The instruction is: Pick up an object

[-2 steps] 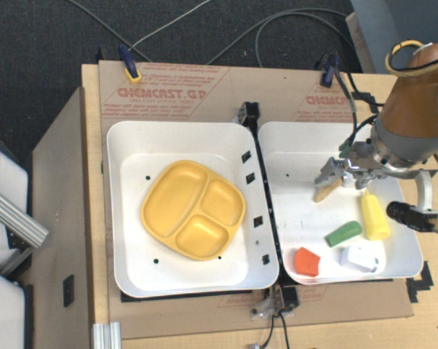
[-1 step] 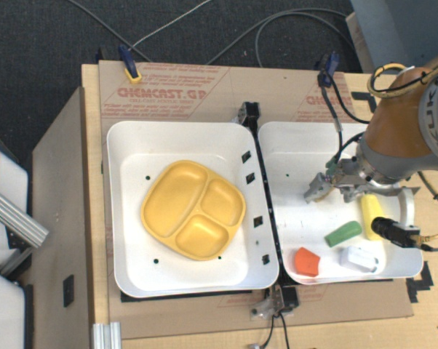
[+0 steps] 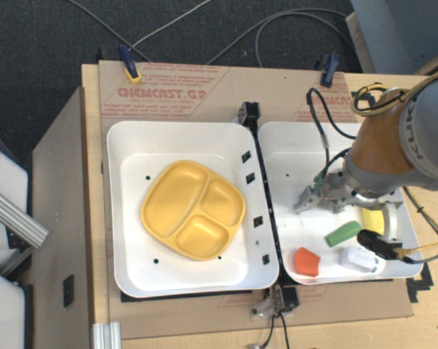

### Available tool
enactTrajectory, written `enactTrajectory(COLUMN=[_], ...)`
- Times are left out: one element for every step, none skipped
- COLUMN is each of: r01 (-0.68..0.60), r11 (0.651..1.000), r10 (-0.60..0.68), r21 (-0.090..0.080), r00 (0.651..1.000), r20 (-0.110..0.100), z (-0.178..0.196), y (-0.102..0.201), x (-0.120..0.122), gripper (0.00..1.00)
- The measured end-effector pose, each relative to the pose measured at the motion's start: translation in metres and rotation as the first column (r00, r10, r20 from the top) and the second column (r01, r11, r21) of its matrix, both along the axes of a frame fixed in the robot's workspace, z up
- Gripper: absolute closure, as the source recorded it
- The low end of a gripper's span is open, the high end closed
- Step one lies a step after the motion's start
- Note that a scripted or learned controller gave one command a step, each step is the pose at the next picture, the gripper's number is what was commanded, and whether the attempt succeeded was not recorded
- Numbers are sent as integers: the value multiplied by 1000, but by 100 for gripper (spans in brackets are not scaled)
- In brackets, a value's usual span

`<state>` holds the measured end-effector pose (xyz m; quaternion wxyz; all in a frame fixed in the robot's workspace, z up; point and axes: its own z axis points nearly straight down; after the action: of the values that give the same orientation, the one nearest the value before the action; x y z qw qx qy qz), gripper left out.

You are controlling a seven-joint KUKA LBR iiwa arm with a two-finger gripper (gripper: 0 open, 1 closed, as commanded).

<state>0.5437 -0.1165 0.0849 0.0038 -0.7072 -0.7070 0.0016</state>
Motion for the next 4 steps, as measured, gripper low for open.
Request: enactTrajectory(r01=[0,-2,-2,-2], r11=[1000,1000,1000,1000], r10=[0,2,2,2], r21=[-1,-3,-4,-3], r00=[1000,1000,1000,1000], r20=[7,13,14,10], z=[14,76,136,152], y=[0,7,12,13], x=[2,2,10,11], gripper=[100,100,100,100])
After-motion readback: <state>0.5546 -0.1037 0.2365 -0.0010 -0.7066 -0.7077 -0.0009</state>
